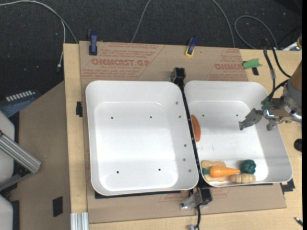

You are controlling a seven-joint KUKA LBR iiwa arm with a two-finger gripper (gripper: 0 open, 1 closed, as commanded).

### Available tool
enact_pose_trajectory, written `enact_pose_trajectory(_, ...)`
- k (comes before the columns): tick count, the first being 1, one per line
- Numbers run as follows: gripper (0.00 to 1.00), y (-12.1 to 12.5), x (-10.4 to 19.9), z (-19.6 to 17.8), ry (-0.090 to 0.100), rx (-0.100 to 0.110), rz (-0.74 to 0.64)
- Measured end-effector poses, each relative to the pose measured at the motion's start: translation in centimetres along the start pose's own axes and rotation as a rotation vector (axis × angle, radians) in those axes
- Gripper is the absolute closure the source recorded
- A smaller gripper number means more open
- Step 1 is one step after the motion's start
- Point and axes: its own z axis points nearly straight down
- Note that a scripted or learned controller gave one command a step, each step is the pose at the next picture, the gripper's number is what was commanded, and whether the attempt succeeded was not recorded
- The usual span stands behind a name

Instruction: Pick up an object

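A: Any writing you can read from the overhead camera?

B: The cardboard sheet (124,61) under the bins carries faded red print, roughly "CHEMCAST GP", once behind the left bin (139,138) and again at a slant behind the right bin (240,128). I can't make out anything finer.

A: And the claw?

B: The gripper (261,119) hangs over the right bin's right side, just inside the rim. Its two fingers look spread apart, one grey fingertip (248,120) pointing left, with nothing between them and nothing touched.

A: Where are the objects?

B: All in the right bin. An orange sausage-shaped piece (195,127) lies against the left wall. Along the near edge sit a carrot (224,171), a tan piece (242,178) and a dark green one (248,166), clustered together and well apart from the claw.
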Motion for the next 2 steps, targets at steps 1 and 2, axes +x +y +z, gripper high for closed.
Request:
enact_pose_trajectory(1, 0.00, 0.1, 0.0, -0.2, -0.001, -0.004, -0.001)
enact_pose_trajectory(2, 0.00, 0.1, -0.4, 5.9, 0.000, 0.001, 0.000)
